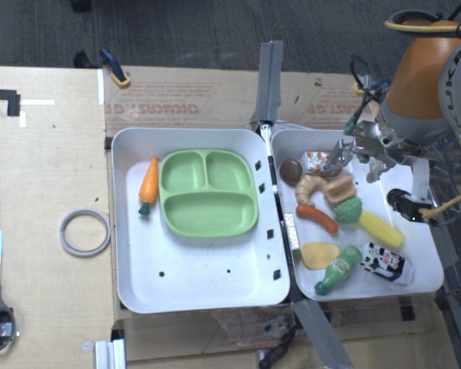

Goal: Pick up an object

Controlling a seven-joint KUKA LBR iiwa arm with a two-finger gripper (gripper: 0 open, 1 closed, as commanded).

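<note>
Camera view, near to far: green bottle [338, 269] at the right bin's [426, 279] six o'clock, sausage [316, 218] and croissant [310, 186] mid-bin, then the gripper [344, 154] at twelve o'clock, whether clenched or released I cannot tell.

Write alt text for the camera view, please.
The gripper hovers over toy food in the right bin, near a croissant and sausage. The left bin holds a green tray and a carrot.
</note>
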